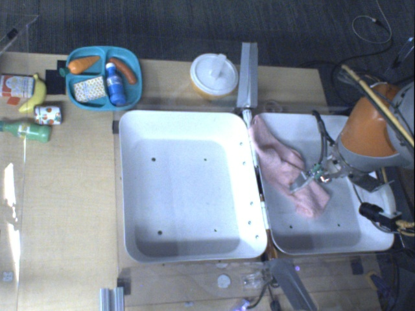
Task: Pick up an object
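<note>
From above, two white bins sit side by side on the bench. The left bin (pixel 181 186) takes up the middle of the frame with nothing but its bare floor to look at. The right bin (pixel 324 235) holds a pink cloth (pixel 282 164), which starts bunched against the dividing wall at the bin's upper left and trails diagonally down toward the bin's centre.

The arm (pixel 369 131) comes in from the right edge, its orange band plain to see, and the gripper (pixel 310 177) sits low over the lower end of the cloth, touching or just above it. The fingertips look slightly parted, one thin finger lying across the fabric, but I see no cloth pinched between them, so I would not call it held.

The cloth seems light, soft and floppy; it should sag and drape once lifted, and a flat single layer could slip out. A raised fold or the thicker bunched ridge looks the best place to pinch.

Beyond the bins, at upper left, stand a blue divided tray (pixel 104 76) of toy food and a banana (pixel 32 96), with a lidded yellow cup (pixel 214 75) at top centre.
</note>
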### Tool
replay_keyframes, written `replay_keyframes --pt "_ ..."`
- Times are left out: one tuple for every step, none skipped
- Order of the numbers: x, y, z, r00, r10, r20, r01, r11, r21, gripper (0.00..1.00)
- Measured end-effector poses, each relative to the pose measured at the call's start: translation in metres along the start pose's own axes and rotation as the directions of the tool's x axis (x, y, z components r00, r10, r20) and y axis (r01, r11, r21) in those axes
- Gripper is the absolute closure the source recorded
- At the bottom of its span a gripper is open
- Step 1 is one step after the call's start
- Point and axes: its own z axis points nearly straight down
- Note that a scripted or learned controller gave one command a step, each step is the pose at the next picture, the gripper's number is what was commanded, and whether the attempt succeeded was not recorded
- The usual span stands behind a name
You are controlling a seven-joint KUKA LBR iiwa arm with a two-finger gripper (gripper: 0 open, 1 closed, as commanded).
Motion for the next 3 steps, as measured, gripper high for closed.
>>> replay_keyframes --pt "-0.004 0.072 0.002 1.0 -0.003 -0.001 0.003 1.0 0.002 0.0" --pt "-0.004 0.075 -0.009 1.0 -0.006 0.0 0.006 1.0 -0.002 1.0" --pt "-0.013 0.051 -0.059 0.997 0.083 -0.004 -0.083 0.996 0.012 1.0"
